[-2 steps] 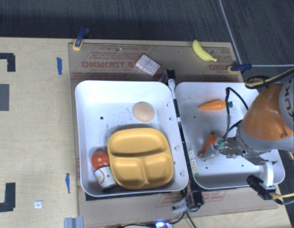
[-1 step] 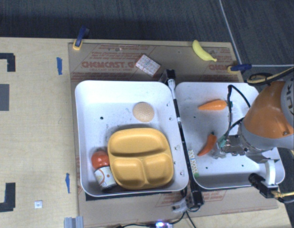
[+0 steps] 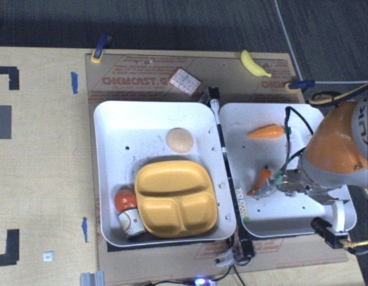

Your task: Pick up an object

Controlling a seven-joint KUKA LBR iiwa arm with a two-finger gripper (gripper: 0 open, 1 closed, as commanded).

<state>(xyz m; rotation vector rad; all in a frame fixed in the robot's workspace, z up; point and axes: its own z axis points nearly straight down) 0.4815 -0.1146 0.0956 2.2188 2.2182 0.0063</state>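
Near edge: cable clutter (image 3: 234, 256) at the bins' front seam. Left bin (image 3: 109, 124) holds a yellow three-compartment tray (image 3: 175, 196) filling most of its front half; an orange-and-white can (image 3: 128, 214) with a red top sits wedged against the tray's left side, near the front-left corner. Round tan disc (image 3: 180, 140) lies just behind the tray, apart from it. Right bin (image 3: 243, 124): arm (image 3: 336, 154) comes in from the right, claw (image 3: 273, 182) low over the bin floor, tips at or touching a small orange carrot-like piece (image 3: 259, 182) that lies slanted left of centre. Can't tell whether the claw is released or clenched, fingers too small and blurred. Black cables loop over the wrist and partly block the view there. Larger orange carrot (image 3: 267, 132) lies further back, well apart from the claw. Beyond the bins on the table (image 3: 41, 159): small patterned box (image 3: 184, 81), yellow banana (image 3: 254, 64), blue clamps at the board corners.
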